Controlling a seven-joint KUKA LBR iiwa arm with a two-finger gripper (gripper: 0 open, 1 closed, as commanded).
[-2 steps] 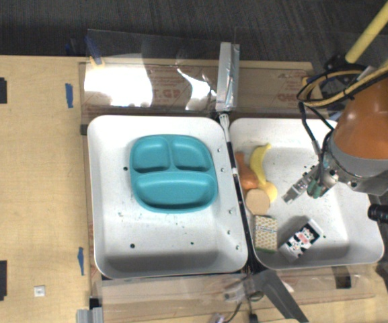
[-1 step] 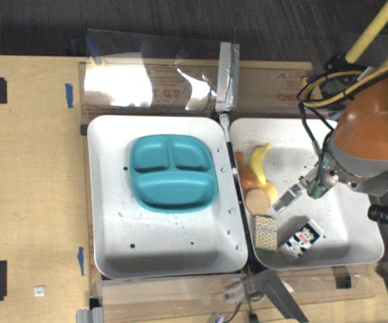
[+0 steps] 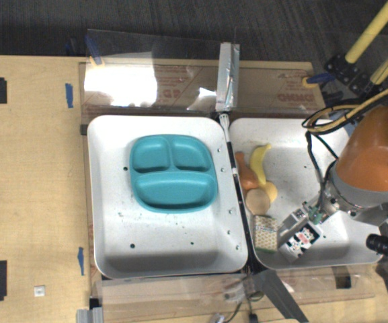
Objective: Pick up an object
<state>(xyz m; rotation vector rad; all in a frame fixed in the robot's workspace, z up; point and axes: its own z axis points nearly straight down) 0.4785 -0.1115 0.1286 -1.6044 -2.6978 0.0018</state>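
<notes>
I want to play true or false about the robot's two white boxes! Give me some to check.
1. A blue tray sits in the left bin. True.
2. The banana lies on the blue tray. False: it lies in the right bin.
3. The gripper is over the right bin. True.
4. The arm's band is green. False: it is orange.
5. The banana is red. False: it is yellow.
</notes>
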